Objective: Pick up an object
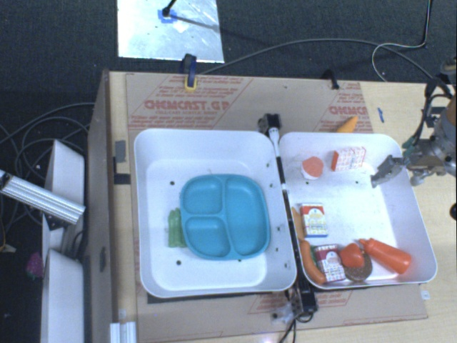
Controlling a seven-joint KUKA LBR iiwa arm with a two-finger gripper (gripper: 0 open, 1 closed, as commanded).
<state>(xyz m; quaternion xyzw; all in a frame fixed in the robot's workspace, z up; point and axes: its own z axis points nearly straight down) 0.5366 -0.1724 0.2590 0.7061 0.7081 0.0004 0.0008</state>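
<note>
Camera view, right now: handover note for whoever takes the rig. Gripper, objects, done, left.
Gripper: at the right bin's right rim, nothing visibly held; jaws not readable.
Right bin: round red disc and small red-and-white carton at the back; another small carton mid-bin; orange carrot-shaped toy, red tomato-like piece and a printed packet along the front.
Left bin: blue divided plastic plate, green piece beside it.
Done: no pick yet.
Left: grasp and lift one object.

The arm is seen reaching in from the right edge, its wrist held low. The tool is pointed leftward, with nothing seen gripped by it.
</note>
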